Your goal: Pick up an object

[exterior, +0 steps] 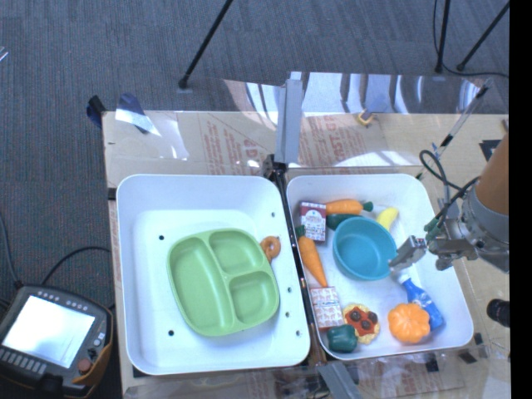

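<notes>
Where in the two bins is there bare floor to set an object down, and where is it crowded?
Left bin: bare floor along the far wall and the left and near sides of the green divided plate. Right bin: a small bare patch at the far right corner, beyond the blue bowl. Its left and near sides are crowded with toy food.

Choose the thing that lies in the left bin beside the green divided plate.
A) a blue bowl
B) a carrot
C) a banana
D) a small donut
D: the small donut lies at the right edge of the green divided plate in the left bin, while the other three lie in the right bin.
</notes>
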Robot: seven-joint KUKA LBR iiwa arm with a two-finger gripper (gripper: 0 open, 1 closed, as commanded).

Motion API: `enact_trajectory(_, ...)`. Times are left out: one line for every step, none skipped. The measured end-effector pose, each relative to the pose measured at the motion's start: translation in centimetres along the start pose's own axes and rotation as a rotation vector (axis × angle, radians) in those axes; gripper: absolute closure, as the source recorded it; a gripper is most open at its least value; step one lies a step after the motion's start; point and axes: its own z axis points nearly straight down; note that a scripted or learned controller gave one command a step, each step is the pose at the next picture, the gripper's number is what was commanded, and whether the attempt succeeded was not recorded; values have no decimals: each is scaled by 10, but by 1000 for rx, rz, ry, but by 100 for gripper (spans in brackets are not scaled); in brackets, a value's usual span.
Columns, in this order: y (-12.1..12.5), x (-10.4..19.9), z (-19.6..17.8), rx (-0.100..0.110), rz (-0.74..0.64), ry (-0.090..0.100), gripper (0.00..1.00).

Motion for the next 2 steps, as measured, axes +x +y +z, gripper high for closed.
enact_trajectory(-3,-51,147,-4,74,0,0)
enact_trajectory(59,-61,165,1,39,2,0)
